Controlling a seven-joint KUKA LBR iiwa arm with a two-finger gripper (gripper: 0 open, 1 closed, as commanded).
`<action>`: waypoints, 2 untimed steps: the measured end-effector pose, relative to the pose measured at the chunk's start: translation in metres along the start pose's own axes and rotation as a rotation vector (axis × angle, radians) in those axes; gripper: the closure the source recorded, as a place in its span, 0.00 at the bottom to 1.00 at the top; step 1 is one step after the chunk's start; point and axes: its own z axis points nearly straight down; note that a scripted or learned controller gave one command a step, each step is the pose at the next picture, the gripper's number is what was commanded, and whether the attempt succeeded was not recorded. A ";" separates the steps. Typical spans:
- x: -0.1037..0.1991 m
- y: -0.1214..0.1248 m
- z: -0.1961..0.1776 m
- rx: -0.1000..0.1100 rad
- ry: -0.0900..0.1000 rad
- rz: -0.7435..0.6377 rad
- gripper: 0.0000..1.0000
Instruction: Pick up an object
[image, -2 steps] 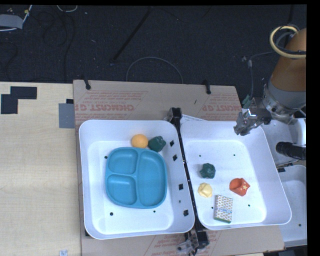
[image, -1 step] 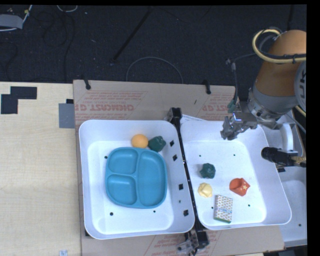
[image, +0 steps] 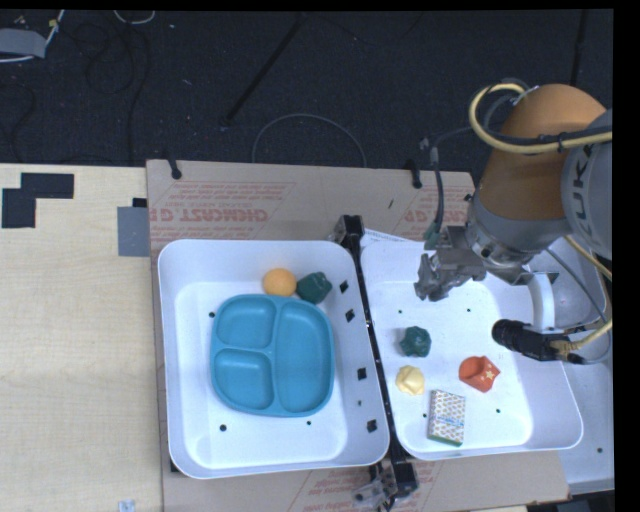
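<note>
Blue tray (image: 271, 355) — orange ball (image: 280, 282), red toy (image: 479, 373), checkered packet (image: 447, 416)

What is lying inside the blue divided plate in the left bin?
The blue plate shows three bare compartments. The orange ball and dark green object lie beside its far rim on the left bin floor. Anything under the plate is covered.

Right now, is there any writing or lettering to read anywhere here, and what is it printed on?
Red print on the cardboard sheet behind the bins: upside down and too blurred to read for sure.
More red print on the cardboard's front edge: too small to read.
Patterned small box in the right bin: no readable words.
Nothing readable elsewhere.
</note>
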 end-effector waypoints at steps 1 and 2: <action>0.059 -0.011 0.007 -0.001 0.000 0.000 1.00; 0.115 -0.024 0.005 -0.001 0.000 -0.002 1.00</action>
